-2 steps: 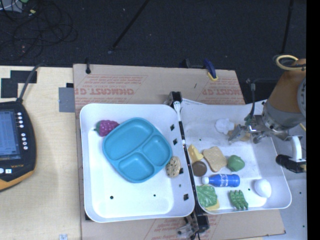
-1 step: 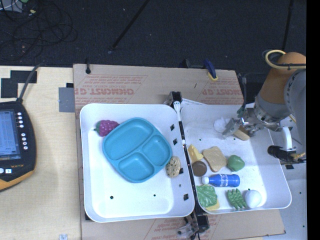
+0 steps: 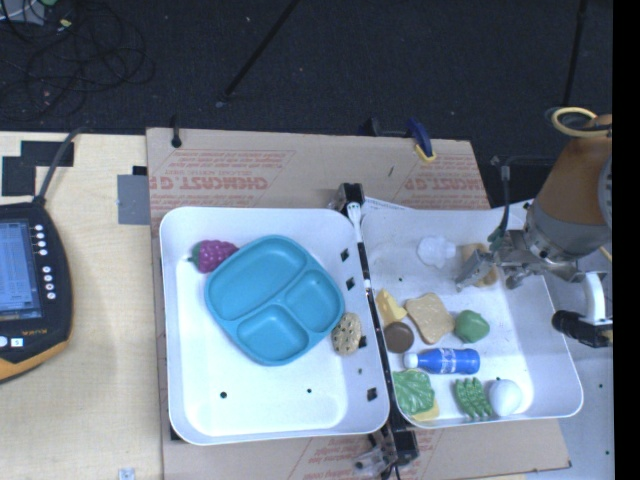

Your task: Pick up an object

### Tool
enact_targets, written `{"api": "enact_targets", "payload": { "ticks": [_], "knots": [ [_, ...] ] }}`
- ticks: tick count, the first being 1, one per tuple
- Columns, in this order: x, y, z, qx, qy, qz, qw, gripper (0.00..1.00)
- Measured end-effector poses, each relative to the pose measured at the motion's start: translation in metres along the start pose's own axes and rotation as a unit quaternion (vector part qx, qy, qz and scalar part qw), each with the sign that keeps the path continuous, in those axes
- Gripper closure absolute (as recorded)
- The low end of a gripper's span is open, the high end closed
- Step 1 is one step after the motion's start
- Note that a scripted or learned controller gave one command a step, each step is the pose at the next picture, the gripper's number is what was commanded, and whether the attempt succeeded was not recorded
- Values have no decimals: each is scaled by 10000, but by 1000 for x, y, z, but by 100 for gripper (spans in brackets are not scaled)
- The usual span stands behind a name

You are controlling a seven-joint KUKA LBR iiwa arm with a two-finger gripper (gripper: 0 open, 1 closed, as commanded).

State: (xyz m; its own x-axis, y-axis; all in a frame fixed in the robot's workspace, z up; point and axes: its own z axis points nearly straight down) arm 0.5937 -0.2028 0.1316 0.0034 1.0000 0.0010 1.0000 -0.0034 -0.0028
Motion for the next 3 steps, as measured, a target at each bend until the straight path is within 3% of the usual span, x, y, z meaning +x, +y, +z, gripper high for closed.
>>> {"api": "enact_targets", "payload": {
  "ticks": [1, 2, 3],
  "knots": [
    [13, 50, 41, 49, -12, -54, 10000, 0],
    [-11, 51, -19, -32, -16, -14, 10000, 0],
    [-6, 50, 47, 9, 1, -35, 10000, 0]
  ]
}}
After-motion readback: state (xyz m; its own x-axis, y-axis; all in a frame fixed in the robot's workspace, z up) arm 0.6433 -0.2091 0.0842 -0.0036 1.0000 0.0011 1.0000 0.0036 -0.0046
